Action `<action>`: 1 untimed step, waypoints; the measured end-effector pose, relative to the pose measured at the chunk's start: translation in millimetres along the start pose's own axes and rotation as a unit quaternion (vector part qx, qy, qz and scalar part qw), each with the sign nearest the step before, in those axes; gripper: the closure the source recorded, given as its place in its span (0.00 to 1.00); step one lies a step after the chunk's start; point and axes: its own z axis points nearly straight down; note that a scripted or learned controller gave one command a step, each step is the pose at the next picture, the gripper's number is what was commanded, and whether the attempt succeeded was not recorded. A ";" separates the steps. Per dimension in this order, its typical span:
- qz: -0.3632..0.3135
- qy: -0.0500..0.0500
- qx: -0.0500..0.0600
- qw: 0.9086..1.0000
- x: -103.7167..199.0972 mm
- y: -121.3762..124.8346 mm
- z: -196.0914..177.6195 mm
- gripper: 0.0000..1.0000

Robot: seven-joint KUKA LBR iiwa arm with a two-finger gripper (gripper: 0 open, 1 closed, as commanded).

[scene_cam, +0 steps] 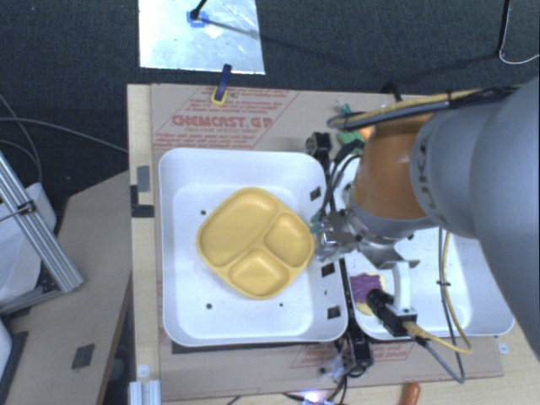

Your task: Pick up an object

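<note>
Grey arm, claw just beside yellow plate

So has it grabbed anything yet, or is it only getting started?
Done: nothing looks lifted. The yellow tray lies flat in the left bin. In hand: the arm hangs low over the divide between the bins, beside the tray's right edge and just above a purple thing in the right bin. Left: the grab and the lift. The arm hides its own tip, so a grip cannot be confirmed.
</note>
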 end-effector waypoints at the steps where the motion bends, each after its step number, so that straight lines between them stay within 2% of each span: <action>1: 0.000 0.000 0.000 1.000 -2.9 0.3 -10.6 1.00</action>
